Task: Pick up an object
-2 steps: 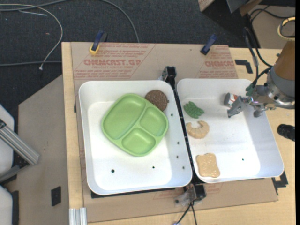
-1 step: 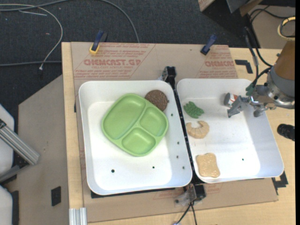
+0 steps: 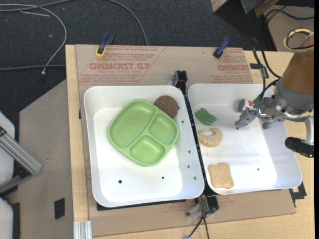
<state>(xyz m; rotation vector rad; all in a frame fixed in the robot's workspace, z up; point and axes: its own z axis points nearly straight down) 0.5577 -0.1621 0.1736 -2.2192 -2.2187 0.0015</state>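
Grey KUKA arm with orange band above the wrist (image 3: 300,73): enters from the right edge, upper half of the view, wrist angled down and leftward. Two-finger metal gripper (image 3: 242,122): at the arm's left end, fingers pointing down-left, tips slightly apart, nothing between them.
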